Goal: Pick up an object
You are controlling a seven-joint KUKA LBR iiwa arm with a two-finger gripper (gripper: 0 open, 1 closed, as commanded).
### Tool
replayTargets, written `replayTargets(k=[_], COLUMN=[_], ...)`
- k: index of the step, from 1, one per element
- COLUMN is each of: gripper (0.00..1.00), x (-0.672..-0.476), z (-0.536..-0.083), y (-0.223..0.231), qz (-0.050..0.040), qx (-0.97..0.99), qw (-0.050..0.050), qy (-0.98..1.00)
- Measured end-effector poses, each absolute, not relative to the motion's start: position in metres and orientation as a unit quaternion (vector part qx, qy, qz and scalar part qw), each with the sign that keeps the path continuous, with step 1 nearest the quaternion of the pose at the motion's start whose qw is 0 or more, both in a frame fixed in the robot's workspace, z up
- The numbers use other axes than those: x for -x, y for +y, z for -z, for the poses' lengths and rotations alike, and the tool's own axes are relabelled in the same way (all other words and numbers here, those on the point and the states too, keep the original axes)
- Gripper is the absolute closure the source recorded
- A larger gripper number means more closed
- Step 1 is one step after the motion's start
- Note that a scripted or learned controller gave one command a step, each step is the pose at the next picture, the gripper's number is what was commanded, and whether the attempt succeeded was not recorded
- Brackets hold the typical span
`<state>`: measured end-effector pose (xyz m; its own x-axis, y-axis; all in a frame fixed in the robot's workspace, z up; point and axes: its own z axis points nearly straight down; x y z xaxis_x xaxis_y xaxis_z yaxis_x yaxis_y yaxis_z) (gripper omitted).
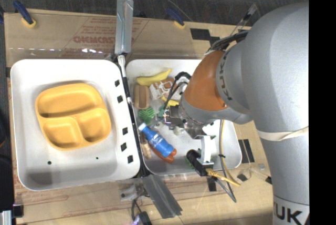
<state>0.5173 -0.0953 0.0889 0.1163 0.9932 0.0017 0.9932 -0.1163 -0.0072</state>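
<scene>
The arm [247, 77] hides much of the right bin [231, 158] — the hand's fingers too.

Arm [247, 82] over right bin [231, 158]; yellow tray [73, 113] left.

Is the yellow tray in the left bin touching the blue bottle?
Apart. The camera view shows the yellow tray lying in the left bin, while the blue bottle lies in the right bin, across the divider.

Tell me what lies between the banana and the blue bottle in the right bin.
In the camera view, a tan cylindrical item and a small green object lie between the banana and the blue bottle.
</scene>
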Motion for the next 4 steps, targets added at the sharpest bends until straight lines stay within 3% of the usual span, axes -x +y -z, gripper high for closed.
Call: replayTargets(k=[1, 2, 3, 4], gripper=[0.0, 0.0, 0.0, 0.0], x=[-0.524, -0.578, -0.655, -0.565], z=[-0.091, -0.089, -0.087, -0.121], y=[-0.164, -0.113, -0.107, -0.097], qz=[-0.0007, -0.0006, -0.0034, -0.0006], qx=[0.753, 0.67, 0.679, 0.728], qw=[0.0, 0.002, 0.004, 0.001], qy=[-0.658, -0.743, -0.734, -0.685])
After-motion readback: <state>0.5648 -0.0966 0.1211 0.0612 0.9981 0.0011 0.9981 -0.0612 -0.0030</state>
